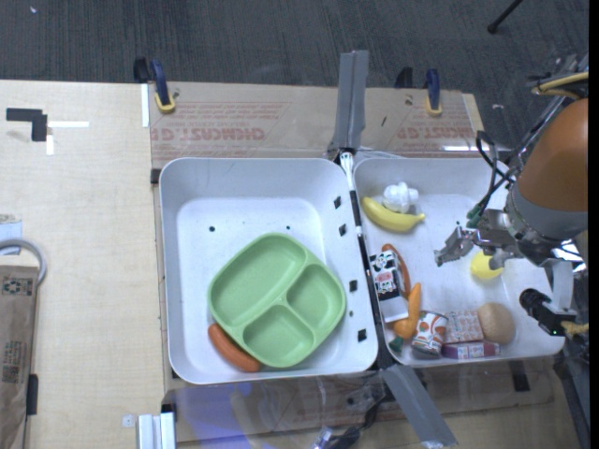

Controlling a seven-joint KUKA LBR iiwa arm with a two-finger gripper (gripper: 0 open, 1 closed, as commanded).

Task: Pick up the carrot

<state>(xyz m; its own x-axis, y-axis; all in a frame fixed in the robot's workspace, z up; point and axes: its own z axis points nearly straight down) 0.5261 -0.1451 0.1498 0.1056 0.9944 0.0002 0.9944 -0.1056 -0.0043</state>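
A grey robot arm (552, 171) with an orange band reaches over the right bin (440, 178) on a wooden counter (75, 251), its gripper (459, 246) hovering above the bin's bare middle, well apart from the carrot (409, 311). Whether the fingers are parted or closed cannot be told from this angle; nothing shows between them. The carrot lies near the bin's front left corner, tilted, just beside a small black-and-white milk carton (385, 274) and touching a red-and-white snack packet (430, 333). A banana (391, 216) lies behind the carton, with a white crumpled object (401, 195) just behind that. A yellow lemon-like fruit (486, 267) sits beside the gripper, partly covered by it. Along the right bin's front edge are a pinkish box (465, 326), a purple bar (471, 350) and a tan bread roll (496, 323). In the left bin (187, 251), a green divided plate (277, 298) rests partly over an orange sausage-like toy (232, 348).
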